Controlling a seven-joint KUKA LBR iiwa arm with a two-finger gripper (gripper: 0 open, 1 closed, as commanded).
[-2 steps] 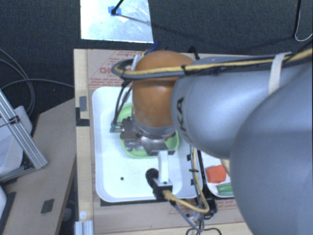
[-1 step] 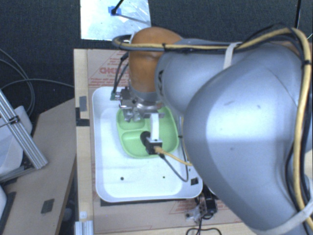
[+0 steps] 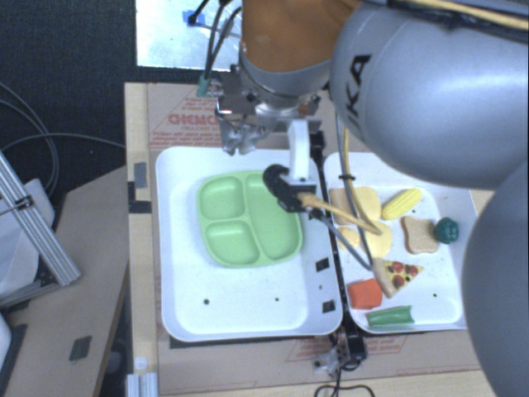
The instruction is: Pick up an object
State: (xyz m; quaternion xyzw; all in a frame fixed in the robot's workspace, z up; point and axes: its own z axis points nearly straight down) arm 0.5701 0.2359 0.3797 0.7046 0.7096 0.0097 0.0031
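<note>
The big grey arm [image 3: 413, 81] hides the far side of the right bin [image 3: 446, 292]. Its gripper [image 3: 240, 139] hangs over the far rim of the left bin [image 3: 240, 300]; spread or pressed together, I cannot tell. A green divided plate [image 3: 248, 222] lies in the left bin. The right bin holds a bread slice [image 3: 420, 235], a pizza slice [image 3: 399, 274] and corn [image 3: 401, 203].

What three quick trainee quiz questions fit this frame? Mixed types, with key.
1. Fill in: the pizza slice lies in the view's ___ bin.
2. How many compartments does the green plate have? A two, B three, C five.
3. True or false: the hand is directly above the pizza slice.
Key: 1 right; 2 B; 3 false.
</note>
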